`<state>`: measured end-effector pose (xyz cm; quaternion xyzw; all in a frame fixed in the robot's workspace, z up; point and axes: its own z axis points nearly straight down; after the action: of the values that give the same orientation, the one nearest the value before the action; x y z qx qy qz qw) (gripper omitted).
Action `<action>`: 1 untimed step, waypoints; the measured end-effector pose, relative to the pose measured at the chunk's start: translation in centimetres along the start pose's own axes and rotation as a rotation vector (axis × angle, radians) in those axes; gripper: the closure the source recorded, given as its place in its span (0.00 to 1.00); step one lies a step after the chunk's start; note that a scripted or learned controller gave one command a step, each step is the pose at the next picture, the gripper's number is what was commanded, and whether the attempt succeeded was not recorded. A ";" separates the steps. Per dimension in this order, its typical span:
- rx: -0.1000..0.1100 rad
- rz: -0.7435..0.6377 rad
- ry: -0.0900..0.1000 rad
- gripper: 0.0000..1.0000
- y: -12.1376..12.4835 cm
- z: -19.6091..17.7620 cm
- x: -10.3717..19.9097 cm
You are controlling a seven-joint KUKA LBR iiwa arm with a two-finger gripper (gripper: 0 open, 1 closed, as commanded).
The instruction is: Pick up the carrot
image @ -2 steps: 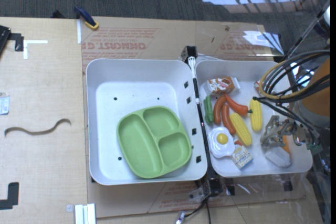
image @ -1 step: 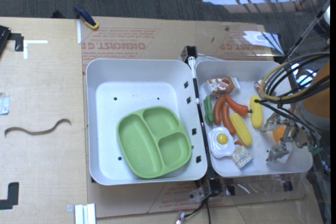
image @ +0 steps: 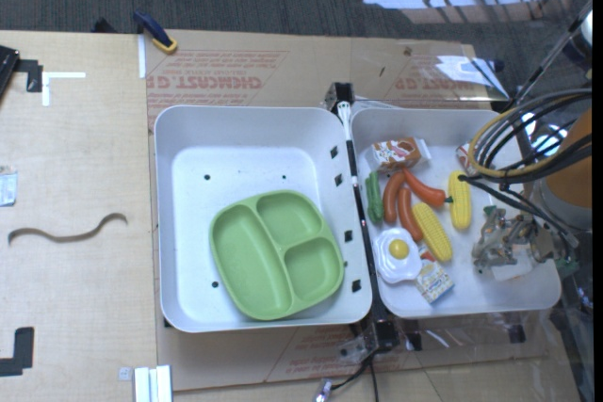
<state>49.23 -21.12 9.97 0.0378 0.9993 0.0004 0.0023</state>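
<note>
Dark carpet behind, pale bench in front, with cardboard under two shallow white bins set side by side. Holds a green divided plate (image: 278, 254) in the left bin (image: 179, 202). Crowds a heap of toy food into the right bin (image: 542, 297), toward its left wall.

Carrot (image: 408, 219): most likely the slim orange piece in the middle of that heap, though not sure against the redder sausage-like piece (image: 424, 190) just above it. Lies flat and slanted, hemmed in closely, perhaps touching: green pod (image: 374, 195) on one side, corn cob (image: 431, 231) on the other, fried egg (image: 398, 249) at its lower end. A second corn cob (image: 459, 201) further right.

Gripper (image: 504, 249) hangs low over the right part of the same bin, well apart from the carrot, under a tangle of cables. Impossible to tell whether spread or closed, or whether gripping anything; too cluttered and blurred at the tip.

Handling, as a judgement: probably hollow moulded plastic, so light, stiff and not fragile, but smooth and rounded, hence apt to roll or squirt out of a pinch. Best taken across the narrow width near mid-length, where thickest and balanced, jaws square to the long axis. Little room either side, so likely to nudge the corn or pod on the way down; calls for a centred, straight descent.
</note>
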 end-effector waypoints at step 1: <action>0.000 0.000 0.000 0.00 0.0 0.0 0.0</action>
<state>49.23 -21.11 9.97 0.0378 0.9993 0.0004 0.0023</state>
